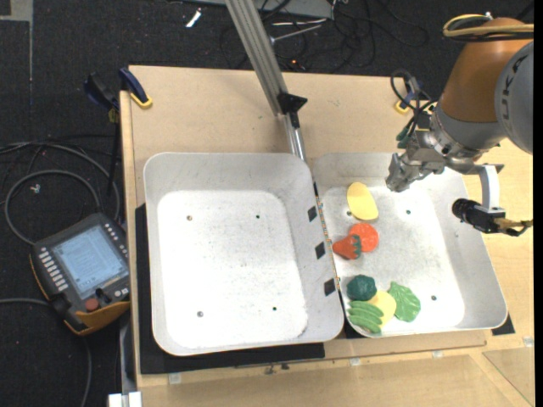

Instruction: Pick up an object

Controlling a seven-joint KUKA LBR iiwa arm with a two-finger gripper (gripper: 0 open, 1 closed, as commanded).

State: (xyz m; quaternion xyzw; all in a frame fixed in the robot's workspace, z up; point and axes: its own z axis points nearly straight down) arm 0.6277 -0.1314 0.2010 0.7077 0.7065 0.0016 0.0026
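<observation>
Lying lengthwise up the bin, yellow piece (362, 200) beside claw (399, 181).

I'm looking down on a tan wooden tabletop (212, 113) carrying two shallow white bins side by side, touching along their inner edges. The left bin (161, 227) sits on a black mat (148, 359) that shows along its left and front edges. The right bin (475, 287) reaches the tabletop's right side.

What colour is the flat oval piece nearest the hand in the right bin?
Pale yellow; the oval piece shows plainly in the camera view, just left of the hand.
</observation>
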